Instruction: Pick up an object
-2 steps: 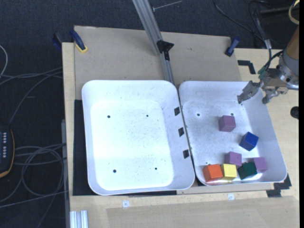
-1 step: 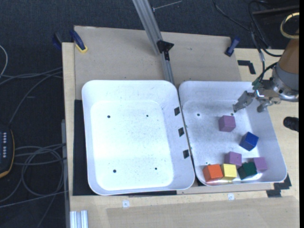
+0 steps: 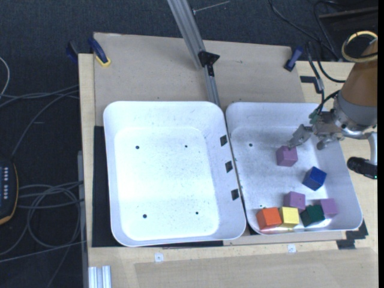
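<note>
We see the gripper [image 3: 312, 138] over the right bin [image 3: 258, 120], its 2 fingers [image 3: 298, 138] spread apart with nothing between them. A purple cube [image 3: 287, 155] lies on the bin floor just below and to the left of the left finger's tip, close to it but not clasped. A blue cube [image 3: 314, 177] sits lower, apart from the gripper. Along the bin's near wall we count 5 more blocks: an orange block [image 3: 269, 217], a yellow block [image 3: 290, 216], a green block [image 3: 312, 215], and 2 purple ones [image 3: 294, 199] behind them. The left bin [image 3: 120, 119] lies alongside. We can read no writing anywhere.
</note>
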